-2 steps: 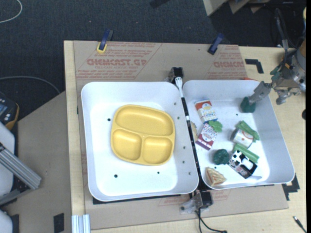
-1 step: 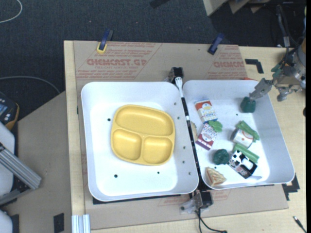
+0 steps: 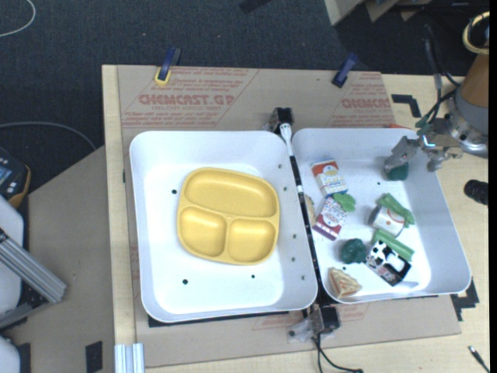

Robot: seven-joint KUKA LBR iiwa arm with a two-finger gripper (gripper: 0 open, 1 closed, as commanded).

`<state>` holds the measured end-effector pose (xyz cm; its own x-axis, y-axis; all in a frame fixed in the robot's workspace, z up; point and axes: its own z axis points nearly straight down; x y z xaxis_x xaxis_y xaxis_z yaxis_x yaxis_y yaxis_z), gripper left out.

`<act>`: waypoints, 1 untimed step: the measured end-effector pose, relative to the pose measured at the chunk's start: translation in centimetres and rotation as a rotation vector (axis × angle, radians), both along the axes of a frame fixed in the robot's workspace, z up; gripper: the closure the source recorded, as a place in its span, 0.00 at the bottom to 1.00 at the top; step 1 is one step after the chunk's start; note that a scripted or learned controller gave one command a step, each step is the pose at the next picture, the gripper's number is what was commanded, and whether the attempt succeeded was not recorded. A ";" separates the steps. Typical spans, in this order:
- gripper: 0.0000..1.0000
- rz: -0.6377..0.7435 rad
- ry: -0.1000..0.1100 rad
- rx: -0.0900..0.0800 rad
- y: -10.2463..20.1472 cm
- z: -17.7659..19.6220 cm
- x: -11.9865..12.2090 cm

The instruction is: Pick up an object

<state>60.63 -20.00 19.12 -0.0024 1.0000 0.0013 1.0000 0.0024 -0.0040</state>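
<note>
My gripper (image 3: 417, 156) hovers over the far right corner of the right bin (image 3: 443, 208). Its two fingers stand apart, open, with nothing between them. A small dark green piece (image 3: 397, 172) lies just below the left fingertip (image 3: 401, 154). Loose items lie nearer the bin's middle: a red and white packet (image 3: 329, 176), a second packet (image 3: 331, 215), a white and green box (image 3: 390, 216), a round green toy (image 3: 353, 249), a black and white item (image 3: 387, 262) and a tan wedge (image 3: 345, 283).
A yellow divided plate (image 3: 228, 214) fills the middle of the left bin (image 3: 155, 270). The bins meet at a ridge (image 3: 299, 200). Cables and the arm's base crowd the right edge.
</note>
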 end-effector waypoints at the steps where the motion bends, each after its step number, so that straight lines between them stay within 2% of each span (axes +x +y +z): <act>1: 0.00 -0.001 0.002 0.001 0.5 -4.4 -0.2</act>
